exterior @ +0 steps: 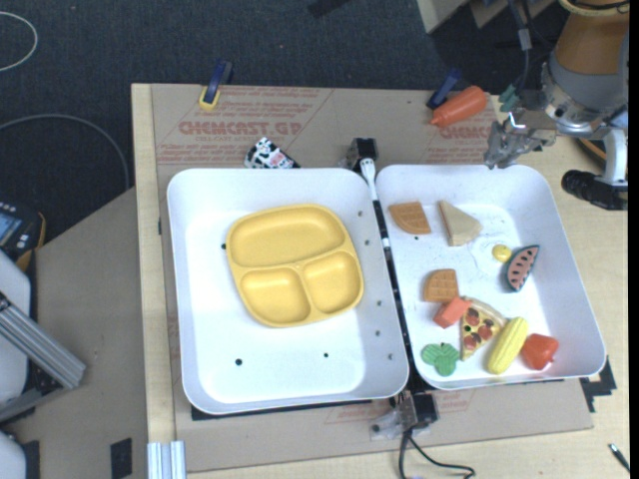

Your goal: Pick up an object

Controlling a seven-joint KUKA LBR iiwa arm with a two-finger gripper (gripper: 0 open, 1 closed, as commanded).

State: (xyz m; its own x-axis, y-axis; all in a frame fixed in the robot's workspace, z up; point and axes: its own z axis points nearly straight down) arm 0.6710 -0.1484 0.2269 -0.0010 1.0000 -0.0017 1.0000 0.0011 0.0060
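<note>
The right bin [569, 238] holds several toy foods: a brown toast piece [409, 218], a tan wedge [459, 225], a watermelon slice [519, 267], a waffle square [440, 285], a pizza slice [479, 327], a yellow corn cob [507, 344], a red tomato [539, 351] and a green broccoli [438, 358]. My gripper [499, 153] hangs over the bin's far rim at the upper right. It is well apart from all the food, and nothing is visibly held.
In the left bin [200, 337] lies a yellow divided plate [295, 264]. On the bench behind the bins are an orange toy carrot [459, 106], a black-and-white object [268, 155] and a blue-yellow clamp [213, 86]. A black clip [363, 153] sits between the bins.
</note>
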